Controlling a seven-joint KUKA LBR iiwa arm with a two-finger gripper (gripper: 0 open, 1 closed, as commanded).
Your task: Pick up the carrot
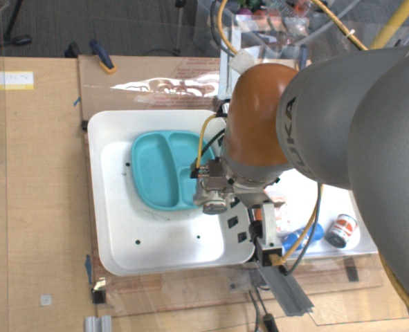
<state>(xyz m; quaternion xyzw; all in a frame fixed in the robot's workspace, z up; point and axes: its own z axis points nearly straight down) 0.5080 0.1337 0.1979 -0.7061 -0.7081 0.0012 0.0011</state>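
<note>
Camera view: the arm (315,116) overhangs both bins, leaving the left bin's (111,185) floor open beside the teal tray (156,168); gripper hidden, grasp unreadable, carrot indiscernible.

Arm over two white bins

The grey arm (342,123) hangs above the left bin (114,206), which holds a teal divided plate (159,168); a small can (341,229) lies in the right bin.
</note>
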